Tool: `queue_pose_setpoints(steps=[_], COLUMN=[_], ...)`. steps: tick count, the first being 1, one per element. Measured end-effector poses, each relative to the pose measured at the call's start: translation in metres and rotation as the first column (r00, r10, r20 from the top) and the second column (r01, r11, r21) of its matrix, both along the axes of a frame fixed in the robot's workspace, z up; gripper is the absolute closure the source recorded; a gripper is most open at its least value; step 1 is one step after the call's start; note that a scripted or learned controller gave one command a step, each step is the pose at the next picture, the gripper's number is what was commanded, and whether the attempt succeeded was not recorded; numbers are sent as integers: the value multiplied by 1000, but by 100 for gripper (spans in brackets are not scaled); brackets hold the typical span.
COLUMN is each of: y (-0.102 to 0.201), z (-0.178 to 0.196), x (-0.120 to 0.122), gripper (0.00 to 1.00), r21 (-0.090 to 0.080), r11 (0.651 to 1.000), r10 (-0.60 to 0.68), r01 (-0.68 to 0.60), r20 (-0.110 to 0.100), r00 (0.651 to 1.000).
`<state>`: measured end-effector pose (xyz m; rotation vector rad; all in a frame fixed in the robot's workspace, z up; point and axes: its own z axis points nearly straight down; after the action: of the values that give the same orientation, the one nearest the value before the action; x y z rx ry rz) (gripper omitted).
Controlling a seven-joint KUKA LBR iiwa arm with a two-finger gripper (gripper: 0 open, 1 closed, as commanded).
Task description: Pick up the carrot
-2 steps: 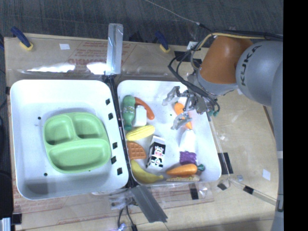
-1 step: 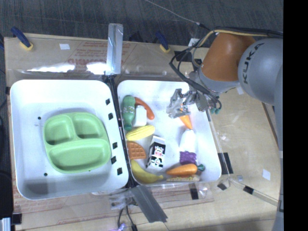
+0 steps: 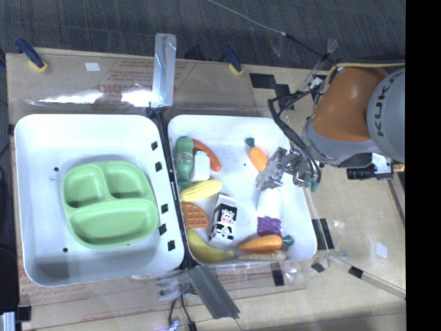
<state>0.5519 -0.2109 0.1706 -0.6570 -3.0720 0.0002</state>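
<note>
Orange carrot [image 3: 257,157] lies in your right bin [image 3: 227,125], just beside the gripper [image 3: 274,173], whose opening you cannot tell.

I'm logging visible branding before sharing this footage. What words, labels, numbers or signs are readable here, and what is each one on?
"KU": white letters on the grey arm housing at the right edge, cut off by the frame.
Faint reddish print on the brown cardboard backing behind the bins: too blurred to read.
Small black-and-white cow-patterned carton in the right white bin: any print is too small to read.
</note>
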Motion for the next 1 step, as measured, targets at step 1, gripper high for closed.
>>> queue_pose_setpoints(steps=[1], y=[2], z=[-79], x=[44], gripper=[100], r21=[-1], r11=[985], r10=[174], r01=[-174], r20=[1], r00=[985])
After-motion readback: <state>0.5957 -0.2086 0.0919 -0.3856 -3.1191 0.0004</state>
